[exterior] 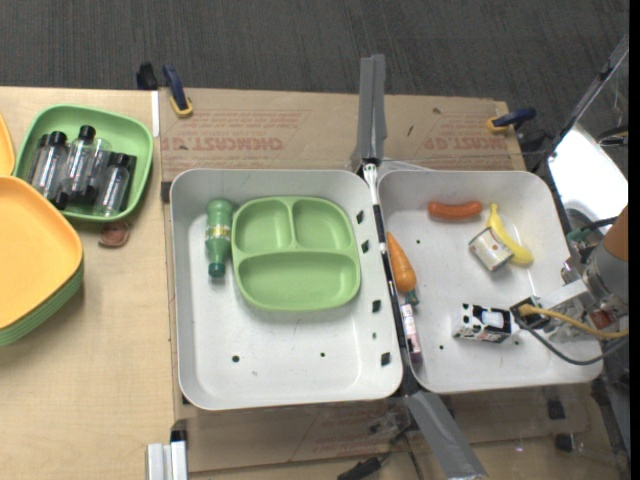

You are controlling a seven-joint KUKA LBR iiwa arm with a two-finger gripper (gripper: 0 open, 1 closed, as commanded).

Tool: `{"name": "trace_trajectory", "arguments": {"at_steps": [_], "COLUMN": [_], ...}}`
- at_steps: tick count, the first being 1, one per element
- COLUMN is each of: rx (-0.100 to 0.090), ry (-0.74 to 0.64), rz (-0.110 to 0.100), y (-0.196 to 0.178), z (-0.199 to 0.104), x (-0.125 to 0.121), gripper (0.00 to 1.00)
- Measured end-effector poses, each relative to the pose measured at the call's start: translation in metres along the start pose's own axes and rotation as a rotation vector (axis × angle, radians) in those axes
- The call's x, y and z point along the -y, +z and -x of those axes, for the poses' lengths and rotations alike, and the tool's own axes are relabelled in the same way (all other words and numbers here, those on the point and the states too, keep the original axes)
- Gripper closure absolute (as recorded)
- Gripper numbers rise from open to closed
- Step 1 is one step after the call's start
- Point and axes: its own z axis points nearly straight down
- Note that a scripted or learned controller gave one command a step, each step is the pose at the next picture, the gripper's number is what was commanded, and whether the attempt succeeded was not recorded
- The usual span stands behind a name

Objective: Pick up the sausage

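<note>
The sausage (455,209) lies flat in the far part of the right bin (440,363), apart from its neighbours — a banana (508,236) just to its right, a small grey block (491,251) nearer, a carrot (401,265) against the left wall. The arm (608,268) sits at the right edge of the scene, beyond the bin's near-right corner and well apart from the sausage, so the step in hand reads as the approach. To do it well, I would bring the tool over the sausage's middle, line its closing direction across the short axis, and come down straight, keeping to the left of the banana so neither finger clips it. The sausage is round and smooth; a centred grip should stop it rolling out

The tool itself is hard to make out — the wrist is cut off by the frame edge and tangled with yellow cable (560,318), so whether it is released or clenched I cannot tell. A black-and-white carton (487,323) lies near the cables. In the left bin (200,363) sit a green divided tray (297,253) and a green bottle (218,236)
</note>
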Motion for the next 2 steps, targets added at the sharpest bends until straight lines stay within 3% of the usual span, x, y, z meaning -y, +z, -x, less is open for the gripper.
{"name": "trace_trajectory", "arguments": {"at_steps": [2], "rx": [0.001], "ry": [-0.024], "rz": [-0.001], "y": [0.0022], "z": [-0.0019], "x": [-0.0002], "gripper": [1.00]}}
